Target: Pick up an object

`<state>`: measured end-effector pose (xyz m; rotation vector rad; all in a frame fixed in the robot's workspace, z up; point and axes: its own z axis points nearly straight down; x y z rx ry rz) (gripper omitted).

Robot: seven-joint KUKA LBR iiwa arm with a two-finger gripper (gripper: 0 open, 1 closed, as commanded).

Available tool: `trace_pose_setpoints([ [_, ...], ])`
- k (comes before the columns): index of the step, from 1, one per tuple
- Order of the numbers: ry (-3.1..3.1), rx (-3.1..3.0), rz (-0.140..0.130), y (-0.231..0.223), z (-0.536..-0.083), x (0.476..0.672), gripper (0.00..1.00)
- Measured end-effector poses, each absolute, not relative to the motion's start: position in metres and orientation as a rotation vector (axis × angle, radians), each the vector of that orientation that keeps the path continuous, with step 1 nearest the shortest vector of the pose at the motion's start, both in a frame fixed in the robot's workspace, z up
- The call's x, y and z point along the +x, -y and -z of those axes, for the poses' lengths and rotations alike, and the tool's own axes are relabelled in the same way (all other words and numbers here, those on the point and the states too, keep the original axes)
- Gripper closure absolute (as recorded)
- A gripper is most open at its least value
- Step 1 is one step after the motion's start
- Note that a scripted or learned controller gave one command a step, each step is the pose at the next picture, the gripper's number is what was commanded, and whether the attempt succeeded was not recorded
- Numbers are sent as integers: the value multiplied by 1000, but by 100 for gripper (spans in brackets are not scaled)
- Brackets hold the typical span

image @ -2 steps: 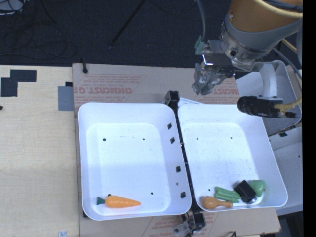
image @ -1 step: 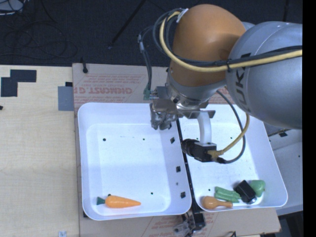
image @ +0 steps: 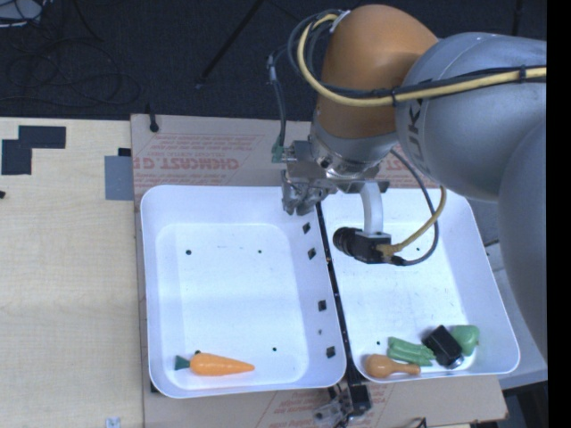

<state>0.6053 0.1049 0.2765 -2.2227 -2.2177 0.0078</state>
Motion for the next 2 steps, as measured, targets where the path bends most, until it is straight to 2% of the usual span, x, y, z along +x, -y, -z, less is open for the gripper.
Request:
trace_pose_setpoints([
  [1, 2221, -2222, -2, -105, -266, 643, 100],
  [2, 2228, -2226, 15, -95, -402, 645, 100],
])
